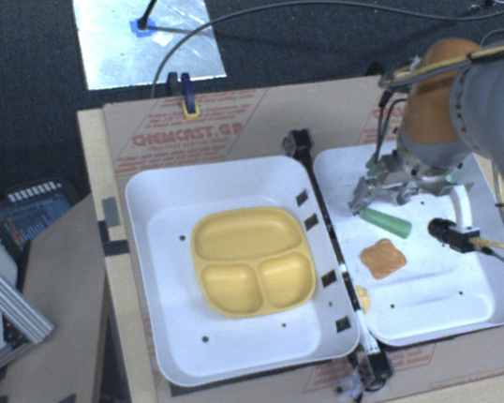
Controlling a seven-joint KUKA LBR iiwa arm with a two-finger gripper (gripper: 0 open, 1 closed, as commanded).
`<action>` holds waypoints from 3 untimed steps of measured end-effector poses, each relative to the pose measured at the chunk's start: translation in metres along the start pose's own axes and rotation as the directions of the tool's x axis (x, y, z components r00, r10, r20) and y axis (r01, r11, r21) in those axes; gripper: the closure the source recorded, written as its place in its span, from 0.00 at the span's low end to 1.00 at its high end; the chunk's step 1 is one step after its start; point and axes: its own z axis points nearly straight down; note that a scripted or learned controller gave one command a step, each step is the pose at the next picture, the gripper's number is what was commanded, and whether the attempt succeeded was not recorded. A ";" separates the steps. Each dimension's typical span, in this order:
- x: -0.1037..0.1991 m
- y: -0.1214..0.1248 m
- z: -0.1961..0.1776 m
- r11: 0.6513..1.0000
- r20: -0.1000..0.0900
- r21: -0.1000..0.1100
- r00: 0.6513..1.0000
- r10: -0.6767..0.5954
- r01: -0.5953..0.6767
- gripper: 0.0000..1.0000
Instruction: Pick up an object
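From above, we see the grey two-finger gripper (371, 194) low in the right-hand shallow white bin (440, 313), just above one end of a green plastic cylinder (386, 221). We cannot tell its state. A flat orange-brown piece (382, 259) lies nearby; a yellow three-compartment tray (250, 261) sits in the left bin (166, 285). We judge nothing lifted yet; grasping and raising remain.
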 end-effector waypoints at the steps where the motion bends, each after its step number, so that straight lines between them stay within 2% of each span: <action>1: 0.000 0.002 -0.013 1.000 0.001 -0.006 1.000 0.000 0.000 1.00; 3: 0.002 0.005 -0.133 1.000 0.001 -0.009 1.000 -0.004 0.004 1.00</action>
